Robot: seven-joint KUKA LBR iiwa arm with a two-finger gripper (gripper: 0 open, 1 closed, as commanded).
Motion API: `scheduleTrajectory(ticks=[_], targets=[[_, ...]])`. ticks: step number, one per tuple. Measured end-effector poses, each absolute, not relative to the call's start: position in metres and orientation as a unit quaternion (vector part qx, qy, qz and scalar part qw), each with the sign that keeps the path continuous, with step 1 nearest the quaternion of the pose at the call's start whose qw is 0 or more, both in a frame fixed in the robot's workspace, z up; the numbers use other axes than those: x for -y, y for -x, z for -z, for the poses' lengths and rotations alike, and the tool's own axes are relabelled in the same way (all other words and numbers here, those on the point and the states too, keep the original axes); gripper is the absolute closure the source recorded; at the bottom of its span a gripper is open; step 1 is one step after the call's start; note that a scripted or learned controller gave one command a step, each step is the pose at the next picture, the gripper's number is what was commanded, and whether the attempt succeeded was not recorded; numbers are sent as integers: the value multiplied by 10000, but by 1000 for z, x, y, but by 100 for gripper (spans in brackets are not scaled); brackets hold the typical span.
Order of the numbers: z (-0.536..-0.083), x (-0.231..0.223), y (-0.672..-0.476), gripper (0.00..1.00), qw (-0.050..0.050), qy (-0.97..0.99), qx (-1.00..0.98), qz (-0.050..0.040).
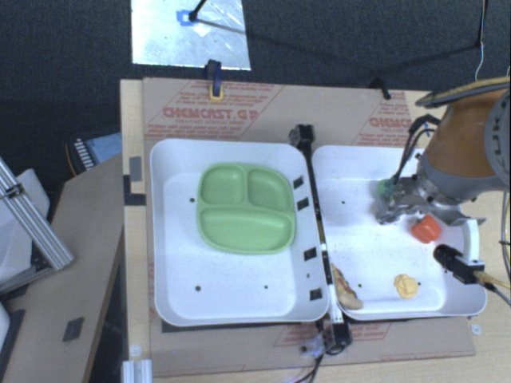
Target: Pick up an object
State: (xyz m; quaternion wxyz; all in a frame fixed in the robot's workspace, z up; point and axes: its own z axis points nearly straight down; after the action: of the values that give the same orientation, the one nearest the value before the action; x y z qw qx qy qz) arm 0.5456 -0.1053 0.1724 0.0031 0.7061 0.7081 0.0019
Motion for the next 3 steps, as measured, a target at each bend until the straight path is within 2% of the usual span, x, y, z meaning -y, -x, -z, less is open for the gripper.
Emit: scheduleTrajectory(ticks=[2, 3], targets=[[-270, 107, -549, 100, 32, -7057, -7085, -23], [-253, 51, -545, 100, 1, -7039, -7103, -12]])
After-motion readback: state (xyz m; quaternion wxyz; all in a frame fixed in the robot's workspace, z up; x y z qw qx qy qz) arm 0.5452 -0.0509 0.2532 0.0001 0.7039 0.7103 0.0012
